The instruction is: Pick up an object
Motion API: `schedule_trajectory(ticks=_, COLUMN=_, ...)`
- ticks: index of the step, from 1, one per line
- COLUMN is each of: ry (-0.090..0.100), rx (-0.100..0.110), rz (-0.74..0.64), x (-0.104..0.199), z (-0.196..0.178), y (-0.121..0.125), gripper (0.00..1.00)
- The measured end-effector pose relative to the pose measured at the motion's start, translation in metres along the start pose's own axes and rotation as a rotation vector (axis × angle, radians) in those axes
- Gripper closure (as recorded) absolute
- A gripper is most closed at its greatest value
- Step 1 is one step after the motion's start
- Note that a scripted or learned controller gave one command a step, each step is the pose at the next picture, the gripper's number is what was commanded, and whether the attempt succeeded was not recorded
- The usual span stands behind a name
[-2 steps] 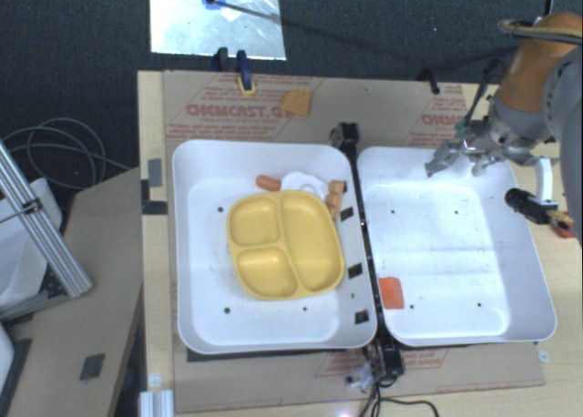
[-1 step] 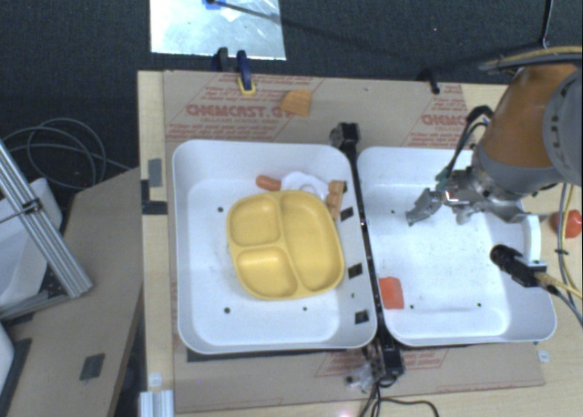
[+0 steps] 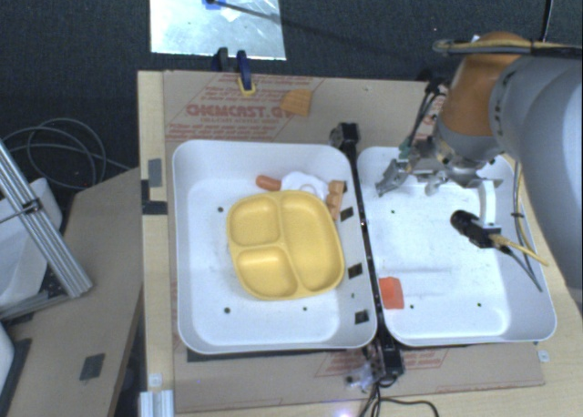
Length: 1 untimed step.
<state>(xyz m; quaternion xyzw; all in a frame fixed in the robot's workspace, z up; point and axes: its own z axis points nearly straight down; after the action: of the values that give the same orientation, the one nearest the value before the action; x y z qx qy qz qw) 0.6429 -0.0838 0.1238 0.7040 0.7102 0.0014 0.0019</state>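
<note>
Block (image 3: 391,292), orange-red, lies at the near-left corner of the right bin (image 3: 455,315); gripper (image 3: 410,180) hangs over that bin's far side, fingers spread, nothing between them. Left bin (image 3: 196,251) carries a yellow divided plate (image 3: 282,244). Cardboard bench (image 3: 237,106), dark floor (image 3: 73,42) around.

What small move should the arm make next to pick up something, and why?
Probably shift the gripper toward the orange block in the lower left corner of the right bin. The gripper hovers over that bin's upper part, jaws apart with nothing between them, and the block looks like the bin's one loose object.
</note>
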Motion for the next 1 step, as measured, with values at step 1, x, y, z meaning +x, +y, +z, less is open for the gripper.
schedule_trajectory(ticks=1, ry=-0.002, rx=0.0, rz=0.01, x=-0.0448, z=0.0045, y=0.0266, gripper=0.0)
